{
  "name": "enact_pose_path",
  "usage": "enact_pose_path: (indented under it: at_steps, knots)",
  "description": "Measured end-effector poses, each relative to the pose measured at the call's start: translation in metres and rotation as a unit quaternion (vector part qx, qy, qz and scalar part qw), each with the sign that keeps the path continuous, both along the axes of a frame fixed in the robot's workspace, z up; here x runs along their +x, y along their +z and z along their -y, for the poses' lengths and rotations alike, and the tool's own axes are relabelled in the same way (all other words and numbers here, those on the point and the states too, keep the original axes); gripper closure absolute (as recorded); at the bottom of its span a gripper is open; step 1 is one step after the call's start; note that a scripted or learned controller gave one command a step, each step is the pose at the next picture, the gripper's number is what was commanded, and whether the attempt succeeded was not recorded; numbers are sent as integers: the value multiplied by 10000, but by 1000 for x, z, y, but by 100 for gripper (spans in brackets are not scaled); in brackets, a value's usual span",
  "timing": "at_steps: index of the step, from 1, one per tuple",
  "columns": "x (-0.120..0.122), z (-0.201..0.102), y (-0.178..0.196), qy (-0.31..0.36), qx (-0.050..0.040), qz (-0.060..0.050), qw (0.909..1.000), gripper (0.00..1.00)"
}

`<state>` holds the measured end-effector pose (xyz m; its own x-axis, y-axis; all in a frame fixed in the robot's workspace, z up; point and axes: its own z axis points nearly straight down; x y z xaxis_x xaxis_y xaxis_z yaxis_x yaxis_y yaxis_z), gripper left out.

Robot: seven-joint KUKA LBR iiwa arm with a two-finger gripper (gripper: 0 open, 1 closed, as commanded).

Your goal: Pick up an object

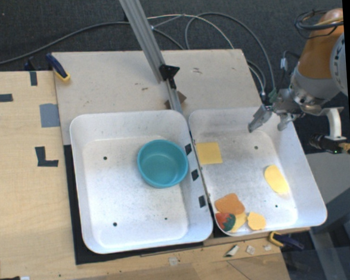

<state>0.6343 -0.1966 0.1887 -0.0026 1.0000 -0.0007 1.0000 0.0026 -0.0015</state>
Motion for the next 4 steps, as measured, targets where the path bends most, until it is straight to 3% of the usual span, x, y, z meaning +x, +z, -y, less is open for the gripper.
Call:
enact_pose_path:
  at_steps: [1, 3, 4]
  knots:
    - [0, 0, 0, 0, -2, -1, 10000, 0]
    - [-2, 6, -100, -1, -4, -7, 10000, 0]
    - [-1, 6, -88, 8, -7, -3, 10000, 100]
